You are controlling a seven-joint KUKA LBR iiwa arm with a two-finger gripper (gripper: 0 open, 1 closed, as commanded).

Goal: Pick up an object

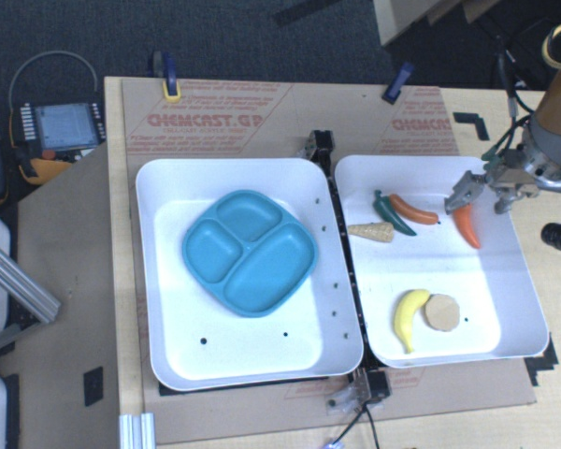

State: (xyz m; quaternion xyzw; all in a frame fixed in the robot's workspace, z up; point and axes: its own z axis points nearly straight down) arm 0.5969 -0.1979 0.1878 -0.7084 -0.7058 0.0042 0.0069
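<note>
Left bin (159,251): blue plate (250,252). Right bin (505,325): peppers (409,211), corn (371,233), carrot (467,225), banana (409,317), cookie (441,312). Gripper (481,193) at 2 o'clock, spread over carrot. Cardboard (206,118) reads "CHEMCAST".

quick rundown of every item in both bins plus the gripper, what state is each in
blue divided plate: flat in the left bin, nothing on it
orange pepper: lying in the right bin, against a green pepper
corn piece: lying on its side
carrot: lying just below the gripper, not gripped
banana: lying, touching the round tan slice
gripper: over the right bin's far right part
</note>
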